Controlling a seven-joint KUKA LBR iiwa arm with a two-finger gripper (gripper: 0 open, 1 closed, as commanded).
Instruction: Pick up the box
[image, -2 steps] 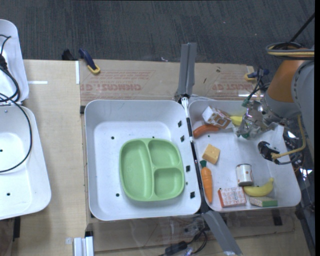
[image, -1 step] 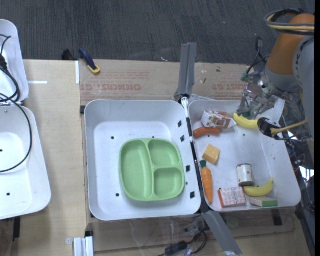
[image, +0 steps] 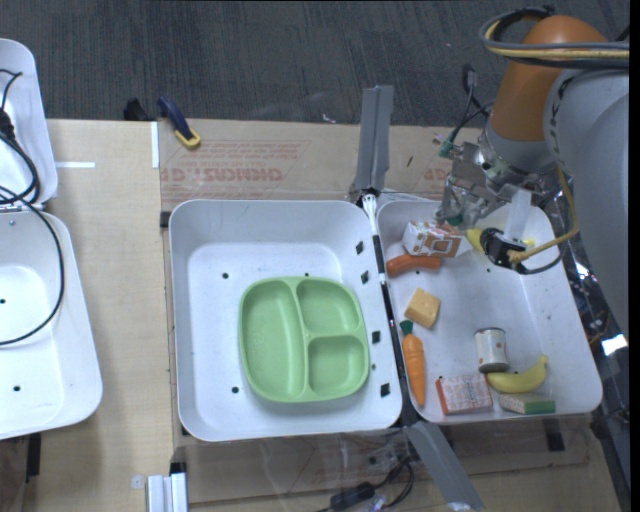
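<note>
Because the box (image: 433, 240) lies far-left in the right bin (image: 560, 330), the pincer (image: 462, 207) hovers beside it, its opening impossible to tell.

Dark grey carpet floor (image: 260, 50) lies beyond the cardboard-topped bench (image: 250, 160); a blue-and-yellow clamp (image: 178, 123) rests at the bench's far edge.

You look down from one fixed camera above the bench, at a slant. Both bins (image: 190, 330) fill mid-frame; the arm (image: 560, 90) enters from three o'clock.

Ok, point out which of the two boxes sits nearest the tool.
The white and orange box at the right bin's far end, just below the tool; the reddish box lies at the near edge.
</note>
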